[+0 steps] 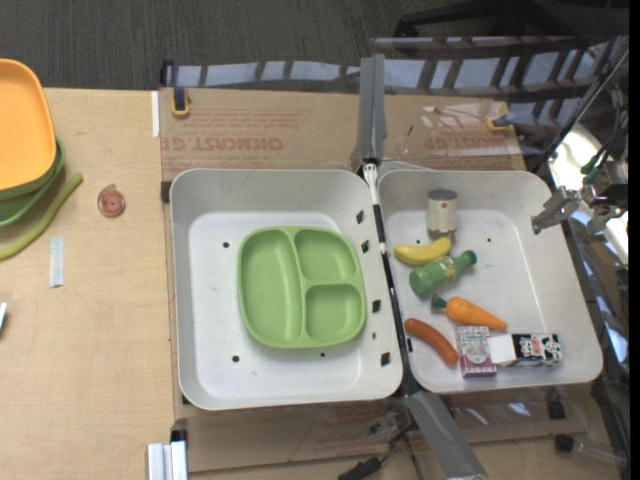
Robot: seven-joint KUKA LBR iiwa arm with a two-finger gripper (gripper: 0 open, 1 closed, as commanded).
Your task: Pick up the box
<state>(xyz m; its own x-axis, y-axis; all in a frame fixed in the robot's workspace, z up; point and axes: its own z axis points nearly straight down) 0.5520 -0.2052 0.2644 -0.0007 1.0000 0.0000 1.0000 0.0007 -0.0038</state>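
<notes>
A small pink and white box [476, 351] lies at the front of the right bin [520, 230]. A black and white carton [537, 349] lies just to its right, touching or almost touching it. Grey metal parts that look like my gripper [562, 208] hang at the right bin's far right rim, well behind the box and apart from it.
The right bin also holds a red sausage [431, 337], a carrot [474, 313], a green bottle [440, 272], a banana [422, 252] and a small can [441, 211]. A green divided plate [301, 287] sits in the left bin [200, 268]. Orange plates [22, 128] lie far left.
</notes>
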